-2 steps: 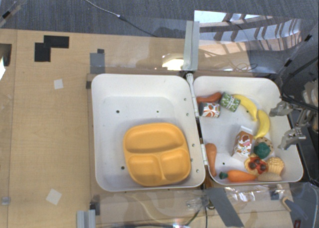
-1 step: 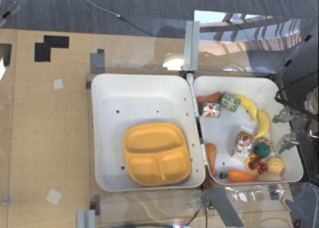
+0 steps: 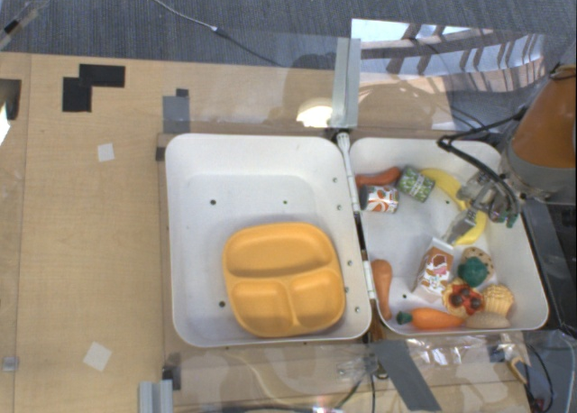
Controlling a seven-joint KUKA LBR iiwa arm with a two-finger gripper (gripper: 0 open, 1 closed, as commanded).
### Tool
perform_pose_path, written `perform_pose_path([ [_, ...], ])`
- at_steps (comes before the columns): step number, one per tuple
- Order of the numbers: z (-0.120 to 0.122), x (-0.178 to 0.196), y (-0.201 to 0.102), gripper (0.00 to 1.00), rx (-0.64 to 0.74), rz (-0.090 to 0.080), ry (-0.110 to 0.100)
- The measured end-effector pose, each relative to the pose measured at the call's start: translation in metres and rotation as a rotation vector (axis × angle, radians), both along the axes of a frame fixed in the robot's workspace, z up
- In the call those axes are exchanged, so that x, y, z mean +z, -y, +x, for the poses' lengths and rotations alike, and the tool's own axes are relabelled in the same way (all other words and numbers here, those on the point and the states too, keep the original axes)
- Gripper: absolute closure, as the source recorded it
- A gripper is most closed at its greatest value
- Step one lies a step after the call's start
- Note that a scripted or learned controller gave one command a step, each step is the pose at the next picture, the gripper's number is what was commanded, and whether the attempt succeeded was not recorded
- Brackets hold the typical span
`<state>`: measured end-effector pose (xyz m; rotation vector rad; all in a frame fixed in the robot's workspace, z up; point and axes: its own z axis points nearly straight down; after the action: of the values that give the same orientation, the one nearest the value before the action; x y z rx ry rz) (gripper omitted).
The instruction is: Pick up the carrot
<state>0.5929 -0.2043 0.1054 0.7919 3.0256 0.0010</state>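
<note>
- 1 fixed camera, mounted above the tabletop [image 3: 81, 249], looks down at a slant.
- Both white bins [image 3: 189, 249] sit in frame at moderate range.
- The arm [image 3: 545, 127] enters from the right edge.

No text, brand or number reads clearly; the print on the small carton [image 3: 436, 271] and can [image 3: 382, 199] is too blurred.

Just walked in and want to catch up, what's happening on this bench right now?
A grey robot arm with an orange band reaches in from the right, its gripper hovering over the right bin, close to a banana. That bin is full of toy food. The carrot it is meant to pick up lies untouched near the bin's front edge. The left bin holds a yellow divided plate.
</note>
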Motion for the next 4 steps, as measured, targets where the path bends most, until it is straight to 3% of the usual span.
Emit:
perform_pose_path([
  [1,-0.103,0.083,0.004,0.0,0.013,-0.002,-0.001],
  [2,-0.095,-0.004,0.002,0.0,-0.06,-0.002,0.007],
  [3,-0.09,-0.017,0.002,0.0,-0.552,0.006,0.0],
  [4,-0.086,-0.004,0.001,1.0,-0.542,0.006,0.01],
])
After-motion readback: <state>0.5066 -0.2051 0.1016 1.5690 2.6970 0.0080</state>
